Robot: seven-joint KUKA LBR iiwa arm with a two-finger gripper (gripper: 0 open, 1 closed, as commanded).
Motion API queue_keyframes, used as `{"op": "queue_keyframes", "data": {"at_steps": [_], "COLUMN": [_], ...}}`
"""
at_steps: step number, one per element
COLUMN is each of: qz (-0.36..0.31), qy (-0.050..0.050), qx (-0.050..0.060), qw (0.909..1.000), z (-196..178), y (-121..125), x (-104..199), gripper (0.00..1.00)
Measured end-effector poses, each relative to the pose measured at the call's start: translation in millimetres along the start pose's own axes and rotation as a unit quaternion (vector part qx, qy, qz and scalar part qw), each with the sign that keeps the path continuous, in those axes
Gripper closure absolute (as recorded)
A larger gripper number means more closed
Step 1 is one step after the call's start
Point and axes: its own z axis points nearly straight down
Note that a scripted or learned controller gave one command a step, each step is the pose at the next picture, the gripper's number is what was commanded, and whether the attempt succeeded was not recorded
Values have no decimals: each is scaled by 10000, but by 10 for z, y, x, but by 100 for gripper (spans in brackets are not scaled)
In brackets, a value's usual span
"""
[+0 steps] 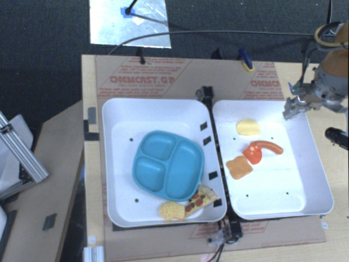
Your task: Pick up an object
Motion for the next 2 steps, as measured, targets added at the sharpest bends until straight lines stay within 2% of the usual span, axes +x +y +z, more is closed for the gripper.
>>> {"op": "queue_keyframes", "data": {"at_steps": [1,2], "qz": [-21,-41], "qy": [1,21], "qx": [0,36], "qw": [10000,10000], "z": [-436,-306], "y": [20,-117], "x": [-3,552], "gripper": [100,100]}}
